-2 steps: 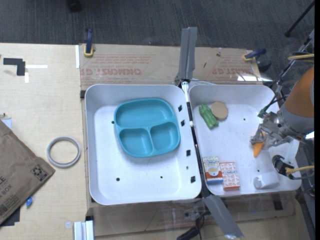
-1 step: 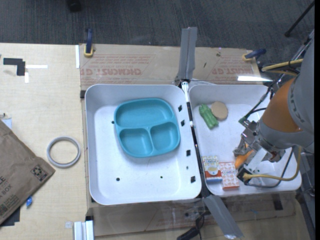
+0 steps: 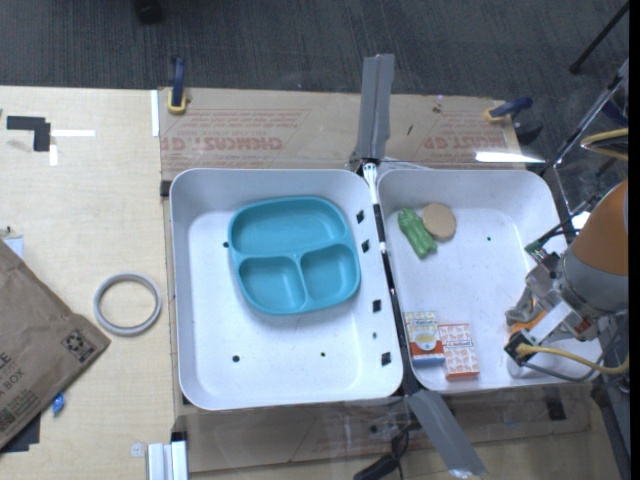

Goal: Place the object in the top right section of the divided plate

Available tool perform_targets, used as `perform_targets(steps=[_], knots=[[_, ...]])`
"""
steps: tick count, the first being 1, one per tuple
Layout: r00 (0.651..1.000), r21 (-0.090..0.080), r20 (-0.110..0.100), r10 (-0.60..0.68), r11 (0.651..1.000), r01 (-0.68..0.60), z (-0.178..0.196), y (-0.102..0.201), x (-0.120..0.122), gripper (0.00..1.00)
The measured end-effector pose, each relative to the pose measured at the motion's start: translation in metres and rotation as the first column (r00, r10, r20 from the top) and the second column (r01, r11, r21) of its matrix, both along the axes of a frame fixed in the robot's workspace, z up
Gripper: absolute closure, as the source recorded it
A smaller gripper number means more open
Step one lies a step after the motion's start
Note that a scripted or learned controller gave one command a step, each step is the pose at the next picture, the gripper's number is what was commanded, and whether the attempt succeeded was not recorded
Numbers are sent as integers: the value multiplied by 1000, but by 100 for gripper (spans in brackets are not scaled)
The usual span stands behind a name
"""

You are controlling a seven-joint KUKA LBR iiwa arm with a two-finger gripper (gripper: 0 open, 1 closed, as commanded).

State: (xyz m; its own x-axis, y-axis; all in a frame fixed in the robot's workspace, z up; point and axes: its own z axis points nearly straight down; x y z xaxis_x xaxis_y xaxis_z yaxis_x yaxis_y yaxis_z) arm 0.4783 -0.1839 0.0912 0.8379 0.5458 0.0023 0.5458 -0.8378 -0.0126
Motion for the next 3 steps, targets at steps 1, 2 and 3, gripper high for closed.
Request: perform_targets(steps=[1, 2, 3], knots=[[999, 2, 1, 49, 999, -49, 1, -9, 23, 100], [998, -12, 2, 62, 998, -62, 0, 33, 149, 100], [993, -13, 2, -120, 993, 120, 0, 40, 163, 100]])
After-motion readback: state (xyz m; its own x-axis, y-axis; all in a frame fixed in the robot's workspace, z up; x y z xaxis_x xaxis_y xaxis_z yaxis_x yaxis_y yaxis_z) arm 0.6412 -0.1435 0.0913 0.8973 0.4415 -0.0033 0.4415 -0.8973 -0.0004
